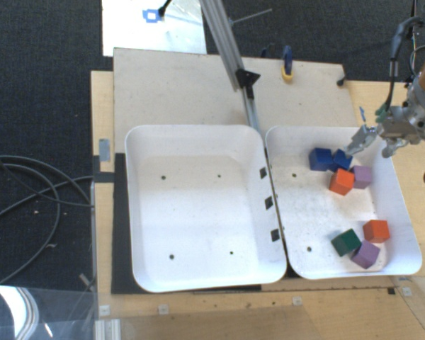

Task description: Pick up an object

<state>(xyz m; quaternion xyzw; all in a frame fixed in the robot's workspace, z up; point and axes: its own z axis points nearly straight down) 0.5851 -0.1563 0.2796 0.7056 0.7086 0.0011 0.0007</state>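
The blocks are what I am here for, and they all lie in the right bin (404, 211), in two loose clusters. I can read no writing, label or brand on any of them, nor on the bins; they are plain, solid-coloured cubes with flat faces. The upper cluster sits near the bin's far right side: a blue block (321, 159) with a second, smaller blue block (342, 161) touching its right side, an orange block (342, 181) just below them, and a pale purple block (363, 176) pressed against the orange one's right. The lower cluster rests near the front right corner: a dark green block (346, 242), a second orange block (376, 231) up and to its right, and a second purple block (366, 254) between and below them, all three close together or touching. My gripper (375, 142) hangs over the far right edge of that bin, just above and to the right of the upper cluster; my fingers (359, 142) stand apart, one slanting down toward the small blue block, and nothing lies between them. The left bin (198, 204) shows only a few dark specks on its floor. Beyond the bins a slanted metal pole (223, 30) rises over the beige board (297, 98), a small blue and yellow clamp (287, 66) sits at the board's back edge, and dark cables (28, 190) curl on the floor at left.
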